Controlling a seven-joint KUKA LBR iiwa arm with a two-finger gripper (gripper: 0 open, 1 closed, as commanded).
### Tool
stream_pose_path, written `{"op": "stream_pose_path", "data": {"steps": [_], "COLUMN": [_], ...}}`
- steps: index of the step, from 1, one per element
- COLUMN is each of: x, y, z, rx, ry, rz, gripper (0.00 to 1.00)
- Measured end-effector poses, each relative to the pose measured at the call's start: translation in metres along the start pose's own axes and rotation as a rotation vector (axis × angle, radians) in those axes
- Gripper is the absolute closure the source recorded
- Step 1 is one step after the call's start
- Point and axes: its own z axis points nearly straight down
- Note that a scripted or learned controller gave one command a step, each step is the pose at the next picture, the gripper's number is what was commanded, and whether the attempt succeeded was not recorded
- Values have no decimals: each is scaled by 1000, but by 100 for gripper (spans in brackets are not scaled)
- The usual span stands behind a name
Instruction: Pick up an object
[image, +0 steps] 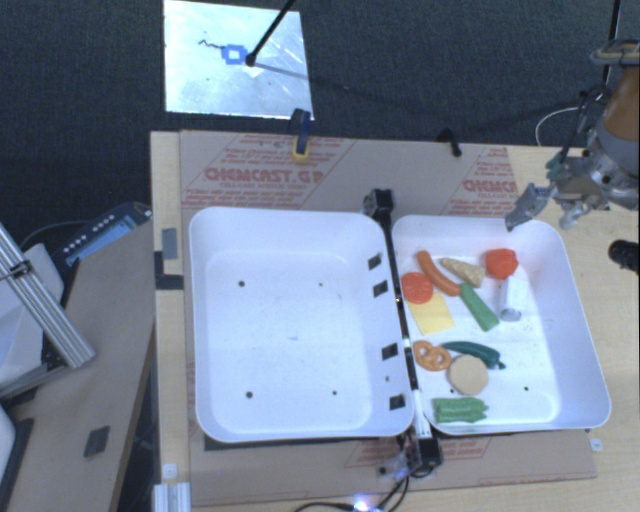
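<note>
Camera view reads "CHEMCAST GP" on the board (262, 172); hand (548, 205) open above the right bin (580, 330).

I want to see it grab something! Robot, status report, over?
Hand up over right white bin's far corner, holding nothing. Toy food untouched; round red tomato nearest. Nothing in the way.

Arm body (622, 120): grey, rounded casing entering at the right edge.
End effector (548, 207): pale grey metal, blocky, with two stubby fingers (523, 209) that look dull silver.
Cable (560, 118): thin and light-coloured, looping beside the wrist.
Upper wrist: tan-orange patch at the top right, blurred, and markings are too small to read.
</note>
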Motion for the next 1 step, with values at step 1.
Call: {"op": "stream_pose_path", "data": {"steps": [1], "x": [88], "y": [-64], "z": [92], "rx": [14], "ry": [7], "rz": [-7], "gripper": [0]}}
